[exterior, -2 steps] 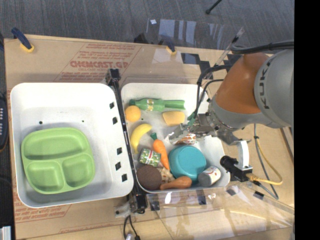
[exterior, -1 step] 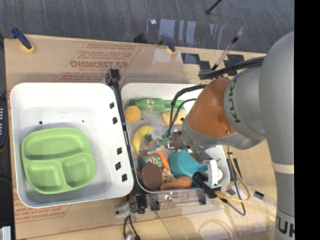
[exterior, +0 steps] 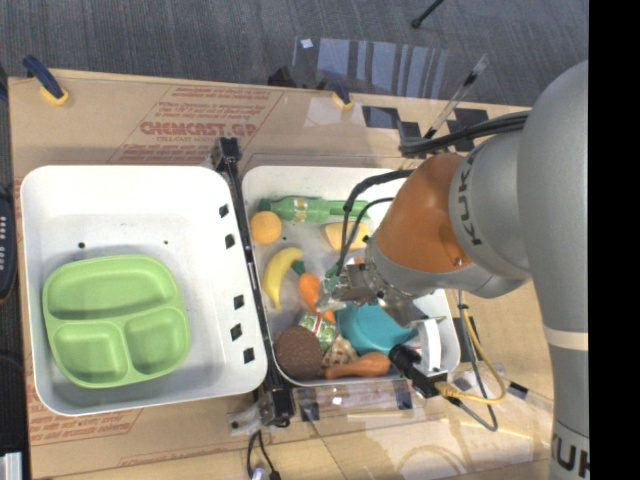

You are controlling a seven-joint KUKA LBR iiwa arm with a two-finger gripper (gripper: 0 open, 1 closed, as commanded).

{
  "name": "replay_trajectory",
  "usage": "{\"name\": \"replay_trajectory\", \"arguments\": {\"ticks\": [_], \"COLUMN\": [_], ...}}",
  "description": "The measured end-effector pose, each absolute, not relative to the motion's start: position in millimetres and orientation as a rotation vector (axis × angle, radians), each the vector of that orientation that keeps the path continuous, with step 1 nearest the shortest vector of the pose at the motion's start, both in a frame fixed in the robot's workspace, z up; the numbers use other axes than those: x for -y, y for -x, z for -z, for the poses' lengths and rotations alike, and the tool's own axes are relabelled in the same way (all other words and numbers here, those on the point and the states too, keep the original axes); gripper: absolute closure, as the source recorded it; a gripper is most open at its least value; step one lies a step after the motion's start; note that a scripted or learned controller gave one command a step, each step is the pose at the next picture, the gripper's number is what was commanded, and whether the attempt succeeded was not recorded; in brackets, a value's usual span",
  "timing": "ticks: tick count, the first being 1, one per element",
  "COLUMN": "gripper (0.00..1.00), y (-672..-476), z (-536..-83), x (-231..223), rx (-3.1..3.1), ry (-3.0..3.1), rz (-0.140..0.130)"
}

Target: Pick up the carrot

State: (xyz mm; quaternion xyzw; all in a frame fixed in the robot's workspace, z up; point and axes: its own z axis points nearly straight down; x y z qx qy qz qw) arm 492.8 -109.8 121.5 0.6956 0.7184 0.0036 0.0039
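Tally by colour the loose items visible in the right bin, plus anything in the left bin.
Right bin, partly hidden by the arm, so this covers visible items only:
Green: 1, bottle
Yellow: 2, banana, wedge
Orange: 3, ball, carrot, drumstick
Brown: 1, disc
Teal: 1, cup
Left bin:
Green: 1, tray
Total: 9

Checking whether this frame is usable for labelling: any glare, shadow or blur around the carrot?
Camera view: the carrot is sharp and evenly lit; the arm shades the right bin beneath it, and the gripper area looks cluttered but not blurred; no strong glare.
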Motion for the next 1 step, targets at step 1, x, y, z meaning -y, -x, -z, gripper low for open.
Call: {"name": "replay_trajectory", "arguments": {"ticks": [1], "gripper": [1.00], "y": [-494.4], "z": [-191.7], "x": [48.7], "rx": [-1.905], "ry": [-2.506], "rz": [0.008]}}
